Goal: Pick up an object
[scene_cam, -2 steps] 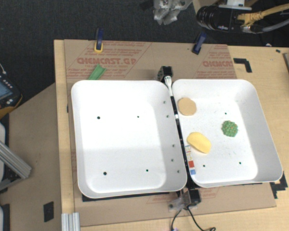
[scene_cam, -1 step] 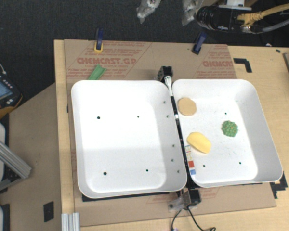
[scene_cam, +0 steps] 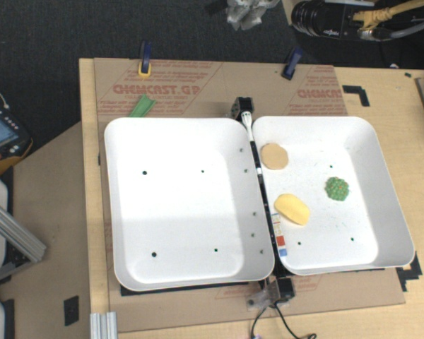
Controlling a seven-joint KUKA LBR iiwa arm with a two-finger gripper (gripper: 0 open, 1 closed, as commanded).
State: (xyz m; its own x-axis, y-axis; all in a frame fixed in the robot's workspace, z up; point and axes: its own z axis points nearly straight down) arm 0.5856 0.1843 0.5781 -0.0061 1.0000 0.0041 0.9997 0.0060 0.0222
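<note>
Three objects lie in the right bin (scene_cam: 381,189). A tan round flat piece (scene_cam: 274,156) sits near its left wall toward the back. A yellow oval lump (scene_cam: 292,209) lies below it, close to the divider. A small green knobbly ball (scene_cam: 336,188) rests right of centre. My gripper (scene_cam: 246,13) hangs high at the top of the view, beyond the back edge of the bench, well away from all three objects. It looks blurred and small.
The left bin (scene_cam: 127,189) stands beside the right one. A green strip (scene_cam: 141,106) lies on the cardboard behind the left bin. Blue clamps (scene_cam: 145,56) (scene_cam: 292,62) hold the cardboard's back edge. A brush-like tool (scene_cam: 249,136) lies along the divider.
</note>
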